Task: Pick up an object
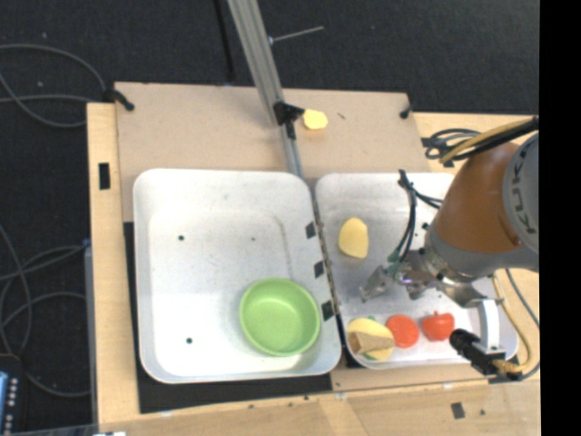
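Observation:
The right bin (381, 193) holds several small objects. A yellow lemon-shaped piece (354, 237) lies near its left wall. Along the front edge sit a yellow and tan piece (370, 338), an orange-red ball (403, 331) and a red piece (438, 325). My gripper (388, 282) hangs low over the middle of this bin, between the yellow piece and the front row, and I see nothing held in it. The arm's orange band (481, 207) rises behind it at the right.
A green bowl (280, 316) rests in the left bin (182, 216) near its front right corner. An aluminium post (263, 71) slants up from the divider between the bins. A small yellow object (315, 119) lies on the bench behind the bins. Cables (454, 142) run at the right.

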`<state>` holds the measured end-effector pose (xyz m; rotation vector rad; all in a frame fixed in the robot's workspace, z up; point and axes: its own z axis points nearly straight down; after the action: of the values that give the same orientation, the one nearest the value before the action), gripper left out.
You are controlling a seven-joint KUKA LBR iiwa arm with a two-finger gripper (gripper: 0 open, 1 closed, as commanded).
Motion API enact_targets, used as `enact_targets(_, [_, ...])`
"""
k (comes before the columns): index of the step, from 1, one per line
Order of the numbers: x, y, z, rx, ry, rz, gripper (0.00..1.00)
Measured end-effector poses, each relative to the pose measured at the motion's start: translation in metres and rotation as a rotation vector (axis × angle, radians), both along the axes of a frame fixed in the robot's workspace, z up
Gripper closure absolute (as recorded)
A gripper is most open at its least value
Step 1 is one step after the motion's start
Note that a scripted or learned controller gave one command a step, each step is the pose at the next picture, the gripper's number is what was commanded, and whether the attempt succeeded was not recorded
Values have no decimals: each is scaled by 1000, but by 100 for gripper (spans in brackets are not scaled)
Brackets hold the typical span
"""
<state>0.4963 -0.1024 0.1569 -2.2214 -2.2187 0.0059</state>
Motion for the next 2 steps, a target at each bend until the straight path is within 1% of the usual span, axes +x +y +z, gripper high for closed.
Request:
enact_targets(1, [-1, -1, -53, 0, 1, 0, 0])
enact_targets(2, [2, -1, -39, 3, -8, -4, 100])
